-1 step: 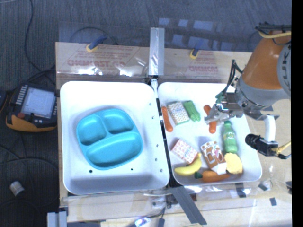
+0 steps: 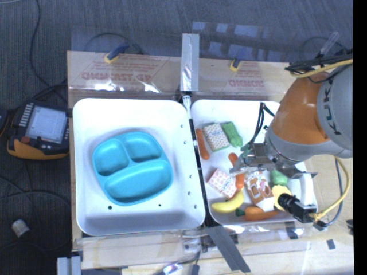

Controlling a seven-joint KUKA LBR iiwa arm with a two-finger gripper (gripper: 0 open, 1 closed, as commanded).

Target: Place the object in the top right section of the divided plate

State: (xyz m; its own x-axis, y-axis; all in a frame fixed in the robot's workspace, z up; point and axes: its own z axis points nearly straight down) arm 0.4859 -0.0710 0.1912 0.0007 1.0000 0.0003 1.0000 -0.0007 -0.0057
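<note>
The two-finger gripper [image 2: 252, 168] hangs low among toy foods in the right white bin [image 2: 269, 107]. The blue divided plastic plate [image 2: 133, 166] waits in the left bin; better to lift one piece cleanly first.

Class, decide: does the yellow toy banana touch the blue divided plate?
Apart. The camera view shows the yellow toy banana in the right bin, the blue divided plate in the left.
</note>
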